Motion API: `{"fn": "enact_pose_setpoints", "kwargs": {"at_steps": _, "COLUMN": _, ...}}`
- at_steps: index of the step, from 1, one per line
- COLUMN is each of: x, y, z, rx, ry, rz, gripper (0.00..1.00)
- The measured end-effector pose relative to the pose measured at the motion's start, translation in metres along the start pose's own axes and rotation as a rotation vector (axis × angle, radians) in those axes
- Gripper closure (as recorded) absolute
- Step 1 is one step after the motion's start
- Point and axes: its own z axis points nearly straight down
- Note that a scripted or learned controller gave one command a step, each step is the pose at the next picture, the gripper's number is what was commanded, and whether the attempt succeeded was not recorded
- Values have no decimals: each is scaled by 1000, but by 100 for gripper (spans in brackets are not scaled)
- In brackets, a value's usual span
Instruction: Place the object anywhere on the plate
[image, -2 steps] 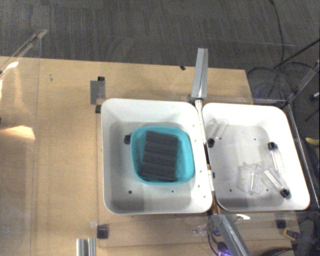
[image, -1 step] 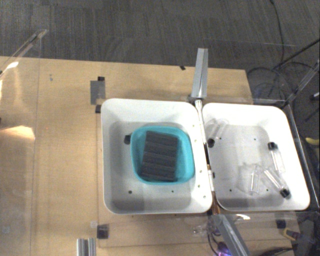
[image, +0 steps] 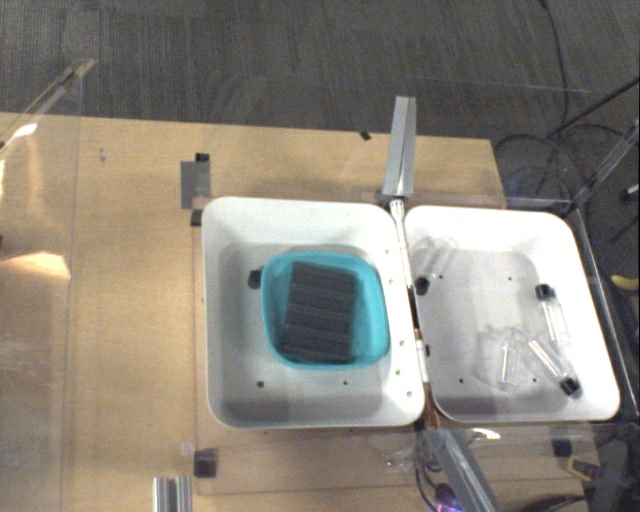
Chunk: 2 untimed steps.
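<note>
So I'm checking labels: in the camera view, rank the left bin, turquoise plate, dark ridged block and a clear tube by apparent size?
1. left bin
2. turquoise plate
3. dark ridged block, lying on the plate
4. clear tube in the right bin

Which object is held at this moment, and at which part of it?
Nothing is seen to be held. The dark ridged block lies on the teal plate in the left bin, with nothing gripping it.

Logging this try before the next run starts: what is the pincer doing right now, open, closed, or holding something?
Pincer: cannot be told from this camera view. The dark ridged block already lies on the turquoise plate.
</note>
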Motion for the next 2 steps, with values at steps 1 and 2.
{"fn": "enact_pose_setpoints", "kwargs": {"at_steps": 1, "x": 91, "y": 18, "z": 1, "rx": 1, "ry": 1, "rz": -14, "gripper": 0}}
{"fn": "enact_pose_setpoints", "kwargs": {"at_steps": 2, "x": 29, "y": 7, "z": 0, "rx": 1, "ry": 1, "rz": -127, "gripper": 0}}
